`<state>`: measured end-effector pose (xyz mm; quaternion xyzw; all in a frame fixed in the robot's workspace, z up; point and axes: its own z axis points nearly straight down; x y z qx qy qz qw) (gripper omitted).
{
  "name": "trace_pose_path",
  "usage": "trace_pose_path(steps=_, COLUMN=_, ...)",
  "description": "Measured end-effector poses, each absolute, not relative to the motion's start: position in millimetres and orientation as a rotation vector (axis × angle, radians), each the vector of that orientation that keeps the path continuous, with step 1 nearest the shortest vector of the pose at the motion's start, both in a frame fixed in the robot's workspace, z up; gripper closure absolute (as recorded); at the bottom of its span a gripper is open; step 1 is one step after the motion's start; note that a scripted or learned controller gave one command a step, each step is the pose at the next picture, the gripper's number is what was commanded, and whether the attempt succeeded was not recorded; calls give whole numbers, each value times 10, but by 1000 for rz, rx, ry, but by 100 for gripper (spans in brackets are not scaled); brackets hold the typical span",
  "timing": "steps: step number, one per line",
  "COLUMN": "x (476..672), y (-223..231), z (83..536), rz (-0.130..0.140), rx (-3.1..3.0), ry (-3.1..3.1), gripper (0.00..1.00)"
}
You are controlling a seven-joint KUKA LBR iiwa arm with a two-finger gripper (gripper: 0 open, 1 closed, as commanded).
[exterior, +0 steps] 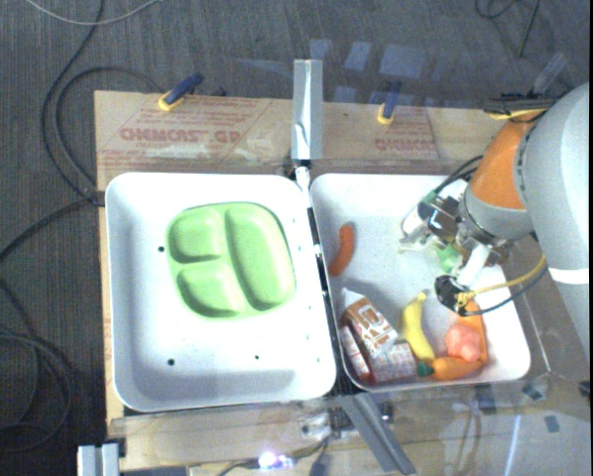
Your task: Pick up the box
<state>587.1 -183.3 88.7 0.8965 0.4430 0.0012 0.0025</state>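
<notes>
One box (374, 340); one banana (416, 326); one gripper (445, 249)

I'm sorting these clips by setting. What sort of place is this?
Probably a robotics lab test bench: a grey arm with an orange band reaches over two shallow white bins clamped on a cardboard-covered bench, toy food lies in the right bin, and loose cables trail across carpet.

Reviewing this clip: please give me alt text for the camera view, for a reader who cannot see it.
The gripper hangs over the right bin, up and to the right of the box, which lies untouched near the bin's front edge beside a banana. A sausage lies further back; the left bin holds a green sectioned tray.
</notes>
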Motion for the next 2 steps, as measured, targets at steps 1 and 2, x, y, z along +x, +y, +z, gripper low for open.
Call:
trace_pose_path(steps=1, x=6192, y=-1972, z=887, rz=5, rx=2827, ry=1387, gripper=0)
trace_pose_path(steps=2, x=6326, y=-2001, z=889, rz=7, rx=2830, ry=1398, gripper=0)
